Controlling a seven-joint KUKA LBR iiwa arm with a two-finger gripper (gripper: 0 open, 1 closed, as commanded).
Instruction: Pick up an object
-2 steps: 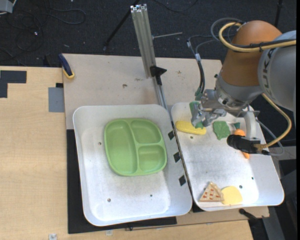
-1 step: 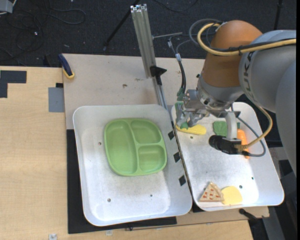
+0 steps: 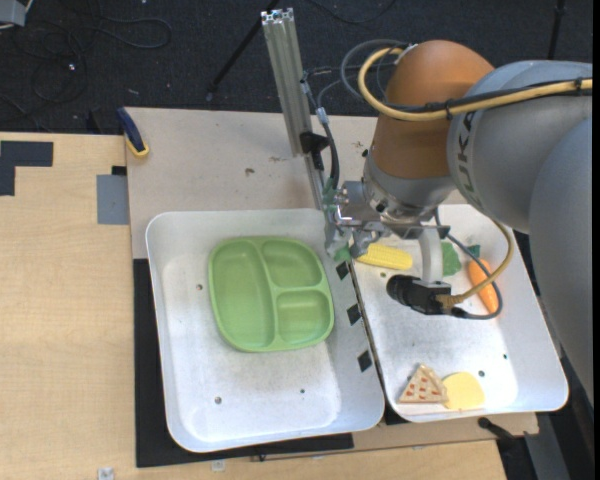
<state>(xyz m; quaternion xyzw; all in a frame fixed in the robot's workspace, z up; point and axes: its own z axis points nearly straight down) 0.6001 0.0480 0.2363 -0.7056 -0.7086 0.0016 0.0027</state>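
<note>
The arm's orange-banded wrist hangs over the top left of the right bin (image 3: 540,378). Below it, the gripper (image 3: 368,240) sits low, right by a yellow corn cob (image 3: 388,259) lying near the bin's left wall. The corn's left end is tucked under the gripper body, and I cannot tell whether they touch. An orange carrot (image 3: 486,279) and a green piece (image 3: 450,259) lie to the right of the corn, partly behind a black cable. A pizza slice (image 3: 421,387) and a pale yellow piece (image 3: 464,392) rest at the bin's front.
The left bin (image 3: 260,408) holds a green divided plate (image 3: 271,294) near its centre. A metal post (image 3: 290,88) rises behind the bins, just left of the arm. The divider between the bins runs right below the gripper.
</note>
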